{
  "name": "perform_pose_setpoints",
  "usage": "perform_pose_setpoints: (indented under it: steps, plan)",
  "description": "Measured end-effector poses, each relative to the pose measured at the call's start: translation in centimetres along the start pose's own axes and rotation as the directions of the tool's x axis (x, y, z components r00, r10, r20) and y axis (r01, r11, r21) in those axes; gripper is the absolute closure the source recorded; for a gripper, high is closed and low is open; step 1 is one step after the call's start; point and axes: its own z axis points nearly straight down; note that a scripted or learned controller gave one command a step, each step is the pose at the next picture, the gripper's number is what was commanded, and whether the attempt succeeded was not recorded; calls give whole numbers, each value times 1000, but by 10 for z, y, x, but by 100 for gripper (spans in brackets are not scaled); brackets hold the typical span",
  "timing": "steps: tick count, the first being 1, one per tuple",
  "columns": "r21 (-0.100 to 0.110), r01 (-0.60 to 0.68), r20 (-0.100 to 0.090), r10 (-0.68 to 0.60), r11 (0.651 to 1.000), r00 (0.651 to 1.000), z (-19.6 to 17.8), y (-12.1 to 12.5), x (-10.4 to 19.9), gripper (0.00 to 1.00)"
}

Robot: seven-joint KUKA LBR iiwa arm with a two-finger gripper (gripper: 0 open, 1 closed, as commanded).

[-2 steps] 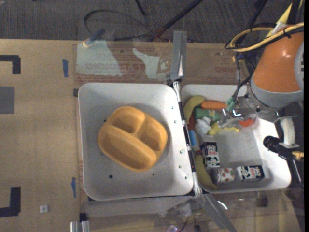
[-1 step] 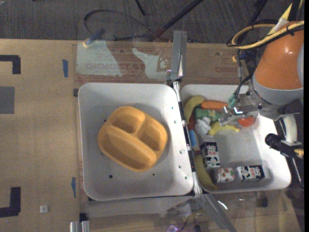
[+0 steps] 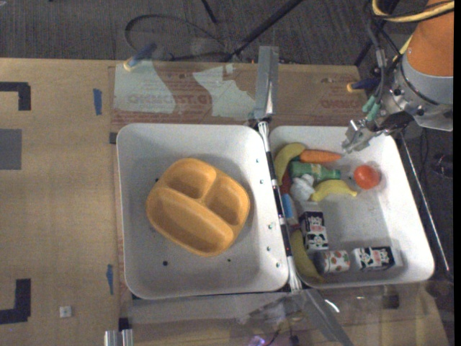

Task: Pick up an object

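Observation:
My gripper [image 3: 358,137] hangs over the far edge of the right bin [image 3: 410,225], above and between the carrot and the tomato, with nothing seen between its fingers. In that bin lie a carrot [image 3: 320,156], a red tomato [image 3: 366,176], a green bottle [image 3: 314,171], two yellow bananas [image 3: 287,157] [image 3: 333,189], two cow-patterned milk cartons [image 3: 313,231] [image 3: 374,258] and a small can [image 3: 332,261]. A third banana [image 3: 300,254] rests along the bin's left wall.
The left bin [image 3: 137,150] holds an orange divided plate [image 3: 199,205]. A metal divider [image 3: 267,92] runs between the bins. Cables and the orange-banded arm [image 3: 432,42] fill the upper right. Blue tape marks sit on the wooden bench [image 3: 50,193].

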Motion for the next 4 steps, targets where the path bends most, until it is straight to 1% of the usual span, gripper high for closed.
perform_pose_setpoints:
  steps: [1,2,3,4]
  plan:
    - [3,-43,-1,43,999,999,33,-82,-60,100]
    - [3,276,-4,-276,961,961,102,-77,-2,100]
    - [-1,441,1,-441,898,898,106,-45,4,100]
    - [-5,440,5,-440,898,898,96,-44,4,100]
